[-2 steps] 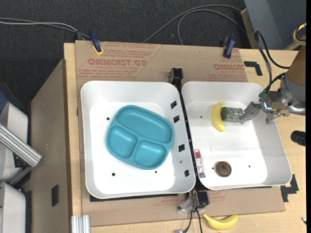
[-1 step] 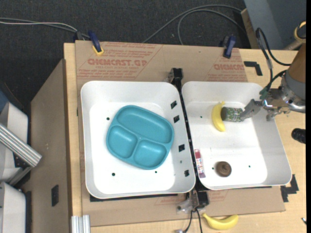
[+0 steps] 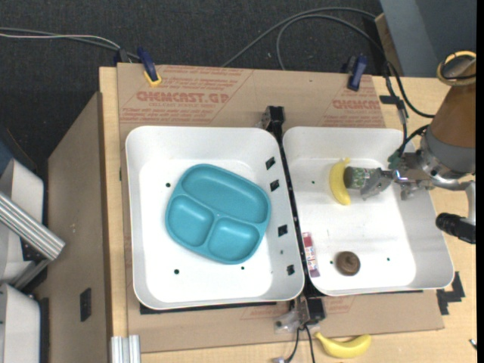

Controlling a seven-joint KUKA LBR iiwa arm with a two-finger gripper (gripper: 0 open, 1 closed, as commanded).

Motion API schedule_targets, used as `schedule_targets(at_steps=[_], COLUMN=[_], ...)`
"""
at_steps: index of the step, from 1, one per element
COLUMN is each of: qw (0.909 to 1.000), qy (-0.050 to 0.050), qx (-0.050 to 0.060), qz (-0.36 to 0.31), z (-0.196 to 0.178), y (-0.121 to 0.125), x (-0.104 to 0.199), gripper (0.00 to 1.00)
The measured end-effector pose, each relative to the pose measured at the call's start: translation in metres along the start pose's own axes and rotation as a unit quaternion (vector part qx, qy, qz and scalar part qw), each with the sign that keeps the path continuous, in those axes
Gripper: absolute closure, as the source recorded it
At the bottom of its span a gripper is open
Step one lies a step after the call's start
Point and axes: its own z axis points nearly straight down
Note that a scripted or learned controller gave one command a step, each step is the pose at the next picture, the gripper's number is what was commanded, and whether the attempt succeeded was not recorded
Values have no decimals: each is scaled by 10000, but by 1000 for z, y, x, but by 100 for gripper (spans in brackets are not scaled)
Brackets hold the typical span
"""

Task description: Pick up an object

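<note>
Here, gripper (image 3: pixel 361 180) beside banana (image 3: pixel 338 184), fingers' state unclear, second banana (image 3: pixel 346 345) partly cut off.

The gripper (image 3: pixel 361 180) sat low in the right bin (image 3: pixel 393 267) against a yellow banana (image 3: pixel 338 183); a brown disc (image 3: pixel 347 262) lay nearer; the left bin (image 3: pixel 151 278) held a blue divided plate (image 3: pixel 218 212).

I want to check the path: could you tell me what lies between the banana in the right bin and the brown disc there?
Bare white bin floor separates the banana from the brown disc in the camera view.

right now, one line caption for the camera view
Gripper beside yellow banana in right white bin; blue divided plate left.
</note>
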Motion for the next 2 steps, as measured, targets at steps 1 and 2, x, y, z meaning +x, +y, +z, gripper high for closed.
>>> schedule_targets(at_steps=[1, 2], qw=[10000, 10000], qy=[0, -1], qx=[1, -1], qz=[0, 2], z=[46, 77], y=[8, 7], x=[0, 0], gripper=[0, 0])
